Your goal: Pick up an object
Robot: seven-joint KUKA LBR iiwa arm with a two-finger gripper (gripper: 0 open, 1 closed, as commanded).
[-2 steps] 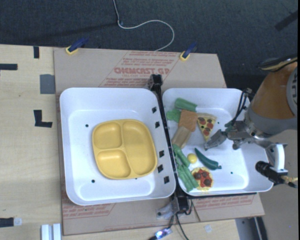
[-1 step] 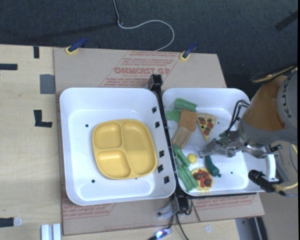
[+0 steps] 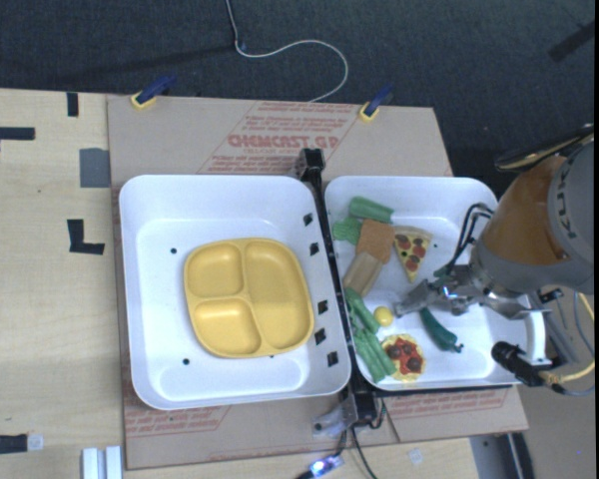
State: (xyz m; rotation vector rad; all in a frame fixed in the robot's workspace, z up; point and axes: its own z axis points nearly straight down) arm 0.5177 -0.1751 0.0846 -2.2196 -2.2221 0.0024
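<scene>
The right bin [image 3: 449,190] holds several toy foods. A light green piece [image 3: 371,209] lies at the back, with a brown block [image 3: 372,247] and a pizza slice [image 3: 411,248] just in front of it. Long green stalks [image 3: 363,329] run along the left wall, beside a small yellow ball [image 3: 382,315] and a round red-topped piece [image 3: 403,355]. A dark green piece [image 3: 440,330] lies towards the front right. My gripper [image 3: 419,299] hangs low over the middle of this bin, just above and left of the dark green piece, right of the yellow ball. Nothing visibly sits in it.
The left bin [image 3: 150,218] carries a yellow divided plate [image 3: 248,295]. A black divider [image 3: 324,257] with clips separates the two bins. The arm's grey and orange body [image 3: 534,233] covers the right bin's right side. A white cable [image 3: 290,53] loops behind the bins.
</scene>
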